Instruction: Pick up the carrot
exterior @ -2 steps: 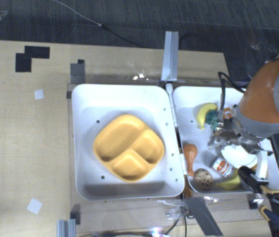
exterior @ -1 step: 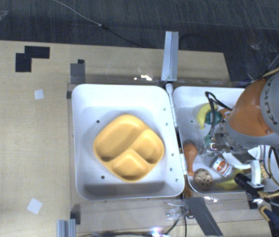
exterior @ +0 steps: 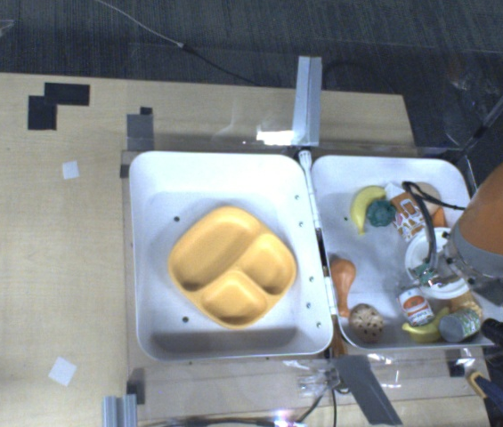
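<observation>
Yellow divided plate (exterior: 231,263) sits mid left bin (exterior: 149,238). In right bin (exterior: 385,163): carrot (exterior: 344,281) lies just right of the plate, by the divider; banana (exterior: 364,205) up-right of it; arm w/ orange band (exterior: 500,212) over bin's right side, well apart from carrot.

Pretty plain setup: a light wooden bench (exterior: 46,274) fills most of the frame, with dark grey carpet-looking floor (exterior: 233,16) across the top. A few black blocky marks (exterior: 55,105) sit upper left, small pale tape squares (exterior: 62,371) on the left side, and a thin cable (exterior: 126,20) runs over the floor.
</observation>
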Tool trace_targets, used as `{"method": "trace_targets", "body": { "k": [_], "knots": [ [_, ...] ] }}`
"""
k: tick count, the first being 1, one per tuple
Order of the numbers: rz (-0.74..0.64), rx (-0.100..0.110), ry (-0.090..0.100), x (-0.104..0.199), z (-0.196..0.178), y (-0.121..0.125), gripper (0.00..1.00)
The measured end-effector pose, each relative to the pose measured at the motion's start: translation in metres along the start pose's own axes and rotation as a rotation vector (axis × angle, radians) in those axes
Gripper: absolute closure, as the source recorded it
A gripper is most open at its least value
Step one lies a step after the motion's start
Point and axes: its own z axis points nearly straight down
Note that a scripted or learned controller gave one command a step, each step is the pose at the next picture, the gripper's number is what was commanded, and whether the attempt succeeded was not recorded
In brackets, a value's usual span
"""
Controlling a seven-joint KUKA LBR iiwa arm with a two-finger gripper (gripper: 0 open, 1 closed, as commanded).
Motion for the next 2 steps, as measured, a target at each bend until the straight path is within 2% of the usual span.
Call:
{"method": "trace_targets", "body": {
  "k": [1, 2],
  "knots": [
    [-0.35, -0.004, 0.003, -0.0317, 0.004, -0.0083, 1.0],
    [-0.351, -0.005, 0.002, -0.0317, 0.0048, -0.008, 0.0]
  ]
}}
